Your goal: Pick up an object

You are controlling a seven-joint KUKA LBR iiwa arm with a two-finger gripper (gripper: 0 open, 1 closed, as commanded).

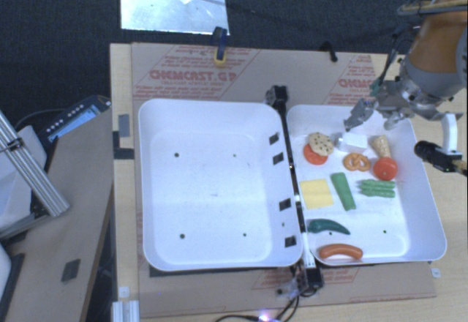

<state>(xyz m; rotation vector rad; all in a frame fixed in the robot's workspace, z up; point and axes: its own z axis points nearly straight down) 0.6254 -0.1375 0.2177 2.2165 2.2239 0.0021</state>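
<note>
My gripper (376,117) hangs open over the back edge of the right bin (431,229), with nothing between its fingers. Just below it lie a white block (353,141) and a beige cone-shaped piece (380,145). Further toy foods lie in this bin: a cookie (319,142) on a red slice (315,156), a pretzel (357,162), a red tomato (385,168), a yellow cheese square (316,193), a green stick (342,190), a green pod (376,188), a dark green pepper (328,226) and a sausage (340,252).
The left bin (212,181) sits beside the right one, with a black clipped divider (289,167) between them. Both rest on a cardboard sheet (190,72). A black part of the arm (437,156) juts over the right rim.
</note>
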